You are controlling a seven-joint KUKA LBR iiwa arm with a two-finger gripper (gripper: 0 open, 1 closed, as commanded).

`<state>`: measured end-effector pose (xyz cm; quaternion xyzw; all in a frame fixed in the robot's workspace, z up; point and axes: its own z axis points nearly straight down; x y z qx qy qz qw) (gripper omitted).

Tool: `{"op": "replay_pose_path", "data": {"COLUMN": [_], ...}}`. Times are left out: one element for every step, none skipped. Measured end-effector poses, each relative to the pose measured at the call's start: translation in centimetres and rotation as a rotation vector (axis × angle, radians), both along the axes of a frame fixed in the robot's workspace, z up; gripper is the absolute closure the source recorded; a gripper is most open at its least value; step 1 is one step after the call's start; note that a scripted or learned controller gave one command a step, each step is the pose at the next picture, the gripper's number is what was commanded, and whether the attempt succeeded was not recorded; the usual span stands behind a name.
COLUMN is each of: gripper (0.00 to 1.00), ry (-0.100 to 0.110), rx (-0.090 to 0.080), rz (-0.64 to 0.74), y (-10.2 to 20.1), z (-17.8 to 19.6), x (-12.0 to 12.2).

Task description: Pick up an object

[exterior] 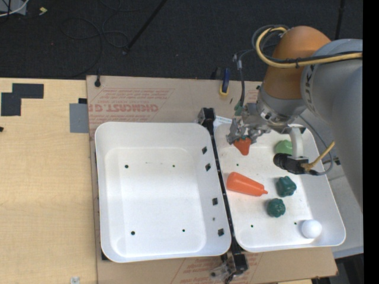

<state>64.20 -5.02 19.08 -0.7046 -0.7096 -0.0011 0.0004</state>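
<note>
The two-finger gripper (243, 136) hangs over the right white bin (331, 218), closed on a small red-orange object (243, 147) raised near the bin's back-left corner; 1 orange carrot-shaped toy (244, 184) lies below.

1. You get bright, even overhead light on the two white bins (118, 158); their floors look nearly washed out.
2. You'll notice soft, short shadows under the orange cone (244, 184) and the green pieces (286, 186).
3. The dark floor (148, 28) at the top stays dim, with cables barely readable.
4. Focus is slightly soft throughout; the white ball (310, 228) almost blends into its bin.
</note>
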Motion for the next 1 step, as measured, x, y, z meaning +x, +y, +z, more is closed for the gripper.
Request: {"op": "replay_pose_path", "data": {"gripper": [1.00], "ry": [0.015], "rx": [0.001], "rz": [-0.002], "y": [6.60], "z": [-0.63], "x": [-8.10]}}
